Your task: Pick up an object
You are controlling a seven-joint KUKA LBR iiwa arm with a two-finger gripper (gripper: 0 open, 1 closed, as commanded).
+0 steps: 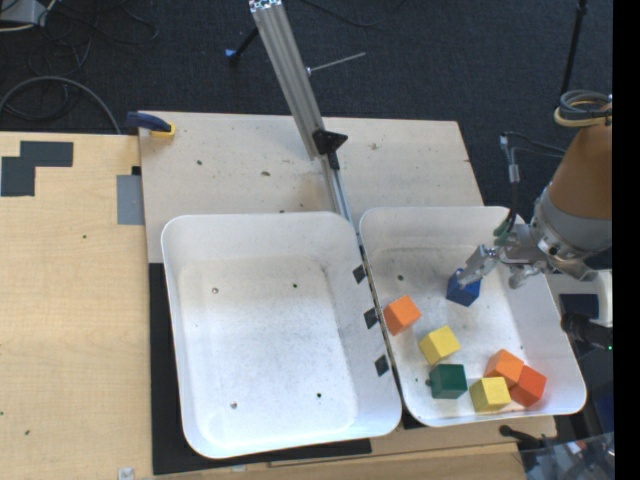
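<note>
**Gripper Position Relative to the Blue Block, Right Bin**

The bench is a pale, speckled board set against dark flooring with loose cables. It carries two shallow white bins side by side: the left bin [260, 338] and the right bin [425, 233]. A slanted aluminium rail [295, 78] runs down toward the gap between them.

The arm [580, 183] enters from the right and reaches over the right bin. The gripper [480, 270] sits directly at the blue block [463, 288], which lies in the upper middle of the right bin, apart from the other blocks. The block appears at the fingertips, just below and left of them. Whether it is clamped or merely touched cannot be told; the finger spacing is not resolvable.

The blue block is small, roughly cubic, dark blue, with no marked long axis, so approach direction is likely not critical.

Other blocks lie nearer the front: orange block [402, 313], yellow block [439, 344], green block [448, 379], and a cluster at the front right corner [508, 380].
</note>
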